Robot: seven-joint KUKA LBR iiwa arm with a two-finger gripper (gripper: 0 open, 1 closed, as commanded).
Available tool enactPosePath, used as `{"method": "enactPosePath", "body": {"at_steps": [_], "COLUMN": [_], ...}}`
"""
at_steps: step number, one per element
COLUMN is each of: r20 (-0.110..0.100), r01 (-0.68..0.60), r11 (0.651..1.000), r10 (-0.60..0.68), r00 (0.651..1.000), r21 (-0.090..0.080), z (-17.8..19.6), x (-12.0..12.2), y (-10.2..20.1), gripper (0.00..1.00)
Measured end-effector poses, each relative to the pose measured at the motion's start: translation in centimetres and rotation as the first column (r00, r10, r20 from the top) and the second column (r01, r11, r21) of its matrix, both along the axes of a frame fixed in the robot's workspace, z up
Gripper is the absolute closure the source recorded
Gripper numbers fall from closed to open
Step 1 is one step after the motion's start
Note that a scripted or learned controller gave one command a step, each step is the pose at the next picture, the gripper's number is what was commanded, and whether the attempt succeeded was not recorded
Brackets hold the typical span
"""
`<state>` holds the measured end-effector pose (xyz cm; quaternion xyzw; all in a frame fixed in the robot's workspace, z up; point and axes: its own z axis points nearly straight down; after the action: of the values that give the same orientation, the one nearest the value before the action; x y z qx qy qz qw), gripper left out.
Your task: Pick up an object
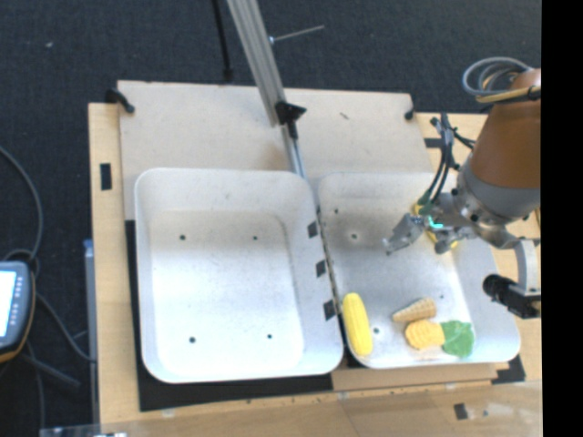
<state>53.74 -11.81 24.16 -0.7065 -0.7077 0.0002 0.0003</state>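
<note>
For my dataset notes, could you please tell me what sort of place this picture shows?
Most likely a robotics lab grasping bench: a robot arm reaches over two white bins, toy food such as a yellow corn cob lies in the right one, and cables run over dark carpet.

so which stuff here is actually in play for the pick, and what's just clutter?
In play:
pincer
yellow corn cob
tan wedge
yellow-and-green toy
right bin

Just lying about:
left bin
aluminium rail
handheld screen
floor cables
</note>
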Motion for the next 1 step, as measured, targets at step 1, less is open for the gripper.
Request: {"method": "enactPosePath", "body": {"at_steps": [1], "r20": [0.004], "r01": [0.002], "r11": [1.000], "r10": [-0.002], "r00": [1.000], "r21": [-0.001], "z": [0.17], "x": [0.06], "y": [-0.04], "gripper": [0.00]}}
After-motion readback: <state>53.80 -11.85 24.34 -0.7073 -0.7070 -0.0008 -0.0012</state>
